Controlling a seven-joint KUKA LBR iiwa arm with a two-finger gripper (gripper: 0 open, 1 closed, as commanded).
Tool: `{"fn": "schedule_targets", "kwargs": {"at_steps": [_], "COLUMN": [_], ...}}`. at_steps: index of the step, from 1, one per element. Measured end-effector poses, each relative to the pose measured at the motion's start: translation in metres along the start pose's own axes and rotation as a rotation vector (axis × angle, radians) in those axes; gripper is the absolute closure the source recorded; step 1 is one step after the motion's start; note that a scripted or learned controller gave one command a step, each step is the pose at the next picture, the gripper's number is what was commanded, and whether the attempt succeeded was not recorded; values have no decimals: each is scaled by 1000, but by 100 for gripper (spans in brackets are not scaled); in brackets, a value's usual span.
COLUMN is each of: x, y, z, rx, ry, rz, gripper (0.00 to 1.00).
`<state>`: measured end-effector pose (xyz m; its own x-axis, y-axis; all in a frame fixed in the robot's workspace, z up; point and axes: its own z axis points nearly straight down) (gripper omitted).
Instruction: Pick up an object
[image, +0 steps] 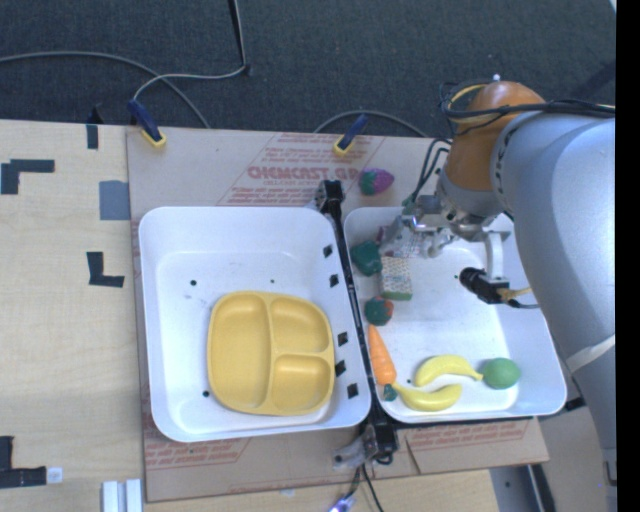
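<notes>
The arm reaches in over the right bin (530, 395), and its hand (408, 245) hangs low near the bin's upper left corner. Whether the hand is released or clenched, I cannot tell from this slanted view.

Just below the hand lies a small pale block (397, 279), with a dark green piece (366, 258) beside it against the bin's left wall and a green ball (379, 312) a little further down. Any of these could be the thing to pick up. Well apart, along the bottom edge, lie a carrot (381, 358), two bananas (442, 382) and a lime (500, 373). The left bin (165, 300) holds a yellow divided plate (270, 352).

The main risk is crowding: these pieces sit close to each other and to the wall, so the hand may strike the rim, or nudge one piece away while closing on another. The ball would likely roll off at a glancing touch. A purple toy (376, 181) rests on the surface outside the bins.
</notes>
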<state>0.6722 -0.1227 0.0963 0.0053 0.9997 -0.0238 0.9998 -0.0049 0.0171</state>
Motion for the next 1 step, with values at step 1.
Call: {"fn": "schedule_targets", "kwargs": {"at_steps": [1], "x": [17], "y": [-83], "z": [8], "rx": [15], "ry": [20], "rz": [-4], "gripper": [0]}}
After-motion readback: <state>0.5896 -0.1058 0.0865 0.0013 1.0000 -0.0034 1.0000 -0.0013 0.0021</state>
